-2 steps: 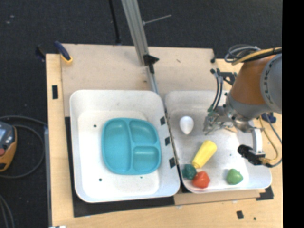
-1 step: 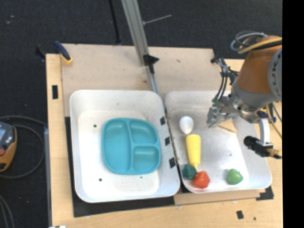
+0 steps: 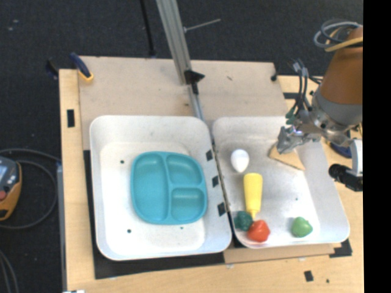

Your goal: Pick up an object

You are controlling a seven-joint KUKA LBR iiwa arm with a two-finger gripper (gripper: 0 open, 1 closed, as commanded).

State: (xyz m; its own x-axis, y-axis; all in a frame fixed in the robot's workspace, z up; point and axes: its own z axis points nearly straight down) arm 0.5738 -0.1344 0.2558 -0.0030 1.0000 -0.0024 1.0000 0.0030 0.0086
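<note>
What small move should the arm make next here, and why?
Probably lower the gripper onto the tan wedge just below it: it hovers at the wedge's upper edge in the right bin, with nothing visibly held.

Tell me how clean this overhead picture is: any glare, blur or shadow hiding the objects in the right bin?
Camera view: lighting is even with no strong glare; the white egg-like object nearly blends into the right bin. The whole image is soft, so the gripper over the tan wedge is blurry. The yellow object, red one and green one read clearly.
</note>
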